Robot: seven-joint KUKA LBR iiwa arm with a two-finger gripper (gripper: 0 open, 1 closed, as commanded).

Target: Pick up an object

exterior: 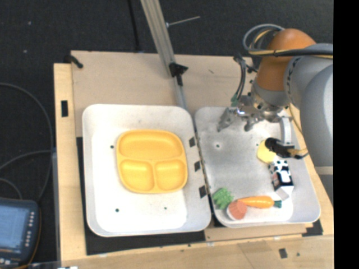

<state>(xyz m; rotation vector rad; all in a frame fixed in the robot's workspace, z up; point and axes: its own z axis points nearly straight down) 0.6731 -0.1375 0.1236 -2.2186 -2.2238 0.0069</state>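
Observation:
My gripper [236, 122] hangs over the far edge of the right bin [235, 161], its two fingers spread open with nothing between them. The objects lie further toward the front and right of that bin. A yellow rounded piece [265, 153] sits near the right wall, with a black-and-white patterned carton [282, 176] just in front of it. Along the front edge lie an orange carrot [257, 202], a red round piece [237, 210] and a small green piece [222, 196].
The left bin [101, 206] holds a yellow divided tray [151, 160]. A slanted metal rail [162, 38] rises behind the bins near the gap between them. The grey arm with its orange band [283, 55] fills the upper right.

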